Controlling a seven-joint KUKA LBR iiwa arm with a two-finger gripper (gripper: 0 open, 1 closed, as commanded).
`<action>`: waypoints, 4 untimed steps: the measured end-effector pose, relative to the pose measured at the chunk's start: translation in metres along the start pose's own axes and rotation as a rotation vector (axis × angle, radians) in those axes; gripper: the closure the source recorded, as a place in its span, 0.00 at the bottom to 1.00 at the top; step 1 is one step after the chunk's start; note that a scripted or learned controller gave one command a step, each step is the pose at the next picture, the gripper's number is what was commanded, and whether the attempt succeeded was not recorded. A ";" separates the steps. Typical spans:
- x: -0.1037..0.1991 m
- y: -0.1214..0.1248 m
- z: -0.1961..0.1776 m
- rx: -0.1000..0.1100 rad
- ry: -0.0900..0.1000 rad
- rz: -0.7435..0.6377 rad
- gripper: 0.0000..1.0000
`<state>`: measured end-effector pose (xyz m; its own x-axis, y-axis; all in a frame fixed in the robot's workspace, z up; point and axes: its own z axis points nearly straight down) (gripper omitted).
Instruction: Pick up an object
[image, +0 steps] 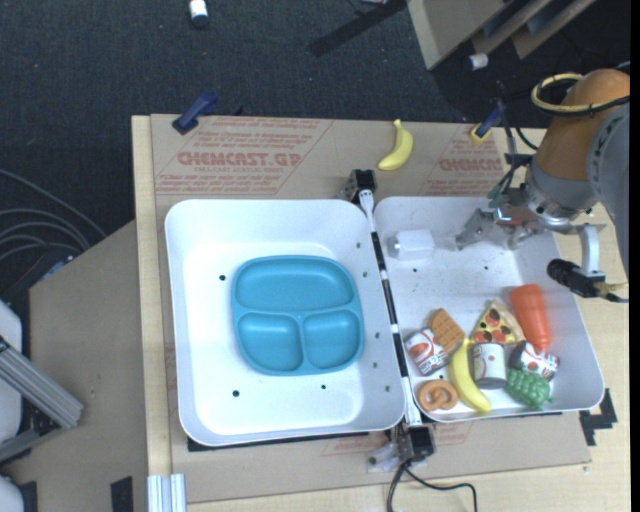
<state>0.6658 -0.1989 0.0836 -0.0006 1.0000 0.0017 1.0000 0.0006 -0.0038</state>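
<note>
- The claw (497, 222) hangs over the far part of the right bin (445, 215), fingers spread, nothing between them.
- Toys lie bunched at that bin's near end, apart from the claw: carrot (532, 314), pizza slice (494, 324), cracker (447, 328), banana (465, 375), can (489, 364), donut (438, 396).
- A white block (412, 242) sits near the divider.
- The left bin (190, 300) holds a blue tray (295, 312).
- Another banana (397, 148) lies on the worktop (260, 155) behind the bins.
</note>
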 end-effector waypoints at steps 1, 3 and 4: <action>0.000 0.002 -0.012 -0.004 -0.002 -0.002 1.00; -0.009 -0.021 -0.001 -0.002 0.000 0.000 0.00; -0.010 -0.020 -0.012 -0.004 -0.001 0.001 1.00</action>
<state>0.6455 -0.2086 0.0953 0.0004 1.0000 0.0008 1.0000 -0.0004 -0.0002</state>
